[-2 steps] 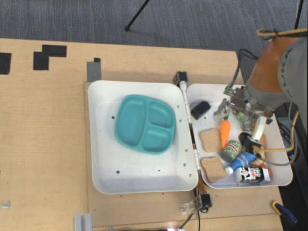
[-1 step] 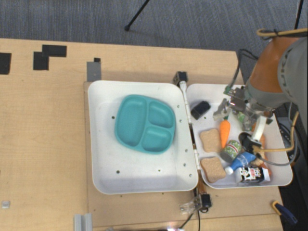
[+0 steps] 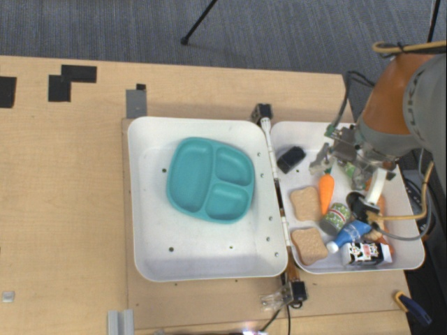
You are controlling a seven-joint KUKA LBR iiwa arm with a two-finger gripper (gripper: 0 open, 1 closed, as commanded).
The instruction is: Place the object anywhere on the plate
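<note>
While the arm leans over the right bin, its hand's grip cannot be told.

The grey arm reaches in from the right, tool lowered.

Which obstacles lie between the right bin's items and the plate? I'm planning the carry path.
Only the two bins' adjoining rims separate the carrot and its neighbours from the teal plate. The plate's compartments hold nothing, and the gripper hovers above the right bin.
</note>
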